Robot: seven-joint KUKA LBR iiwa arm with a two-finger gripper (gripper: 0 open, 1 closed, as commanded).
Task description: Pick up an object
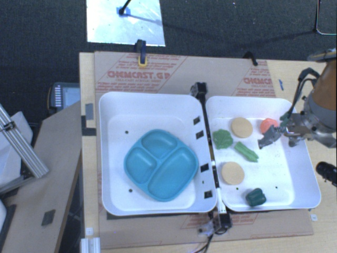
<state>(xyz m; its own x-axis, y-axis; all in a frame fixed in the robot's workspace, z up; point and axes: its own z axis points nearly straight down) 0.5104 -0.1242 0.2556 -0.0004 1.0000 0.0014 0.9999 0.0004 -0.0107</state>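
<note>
Counting right bin: two tan discs, three green pieces; gripper state unclear.

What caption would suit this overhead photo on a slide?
Robot hand hovers in the right bin near an orange-red toy; blue tray in the left bin.

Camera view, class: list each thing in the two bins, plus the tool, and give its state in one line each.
Blue divided plate: flat in left bin, nothing on it.
Upper tan disc: flat in right bin.
Lower tan disc: flat.
Broccoli piece: resting by the divider.
Green pod: lying slantwise.
Dark green pepper: near front wall.
Red-orange piece: beside the tool.
Tool: low over right bin, holding nothing visible.
</note>
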